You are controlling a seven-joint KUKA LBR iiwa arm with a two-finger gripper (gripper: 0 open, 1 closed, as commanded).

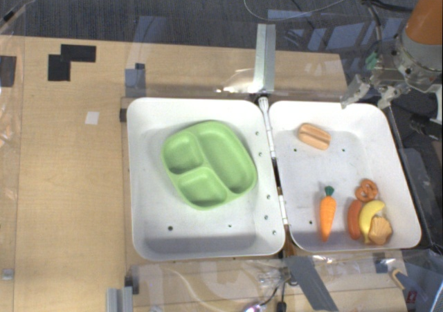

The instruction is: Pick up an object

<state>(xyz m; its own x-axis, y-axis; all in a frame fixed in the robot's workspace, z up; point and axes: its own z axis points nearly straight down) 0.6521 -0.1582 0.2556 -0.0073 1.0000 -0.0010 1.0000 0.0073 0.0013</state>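
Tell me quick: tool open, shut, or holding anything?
Tool: open, holding nothing, above the far right corner of the right bin, apart from the toy hot dog.

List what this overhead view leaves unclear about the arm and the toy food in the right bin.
- Arm: cut off by the top-right edge of the camera view.
- Gripper: small and blurred at the right bin's far corner.
- Cluster beside the banana: pieces overlap, so the red item and the tan one are hard to identify.
- Pretzel-like piece: too small to confirm.
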